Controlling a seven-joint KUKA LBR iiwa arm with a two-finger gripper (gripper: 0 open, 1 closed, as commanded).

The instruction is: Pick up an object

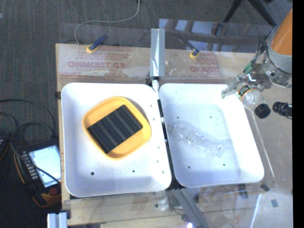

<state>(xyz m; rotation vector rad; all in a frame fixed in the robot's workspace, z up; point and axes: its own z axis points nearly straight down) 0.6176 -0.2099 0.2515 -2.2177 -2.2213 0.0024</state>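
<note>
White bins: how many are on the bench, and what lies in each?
2. The left bin holds a yellow dish with a black ribbed top; the right bin holds a clear plastic piece, hard to make out.

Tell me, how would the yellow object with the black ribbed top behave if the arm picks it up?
The yellow object looks rigid and moulded, so probably stiff. It lies flat and wide in the left bin, so unlikely to roll. Its smooth rounded rim may slip.
</note>
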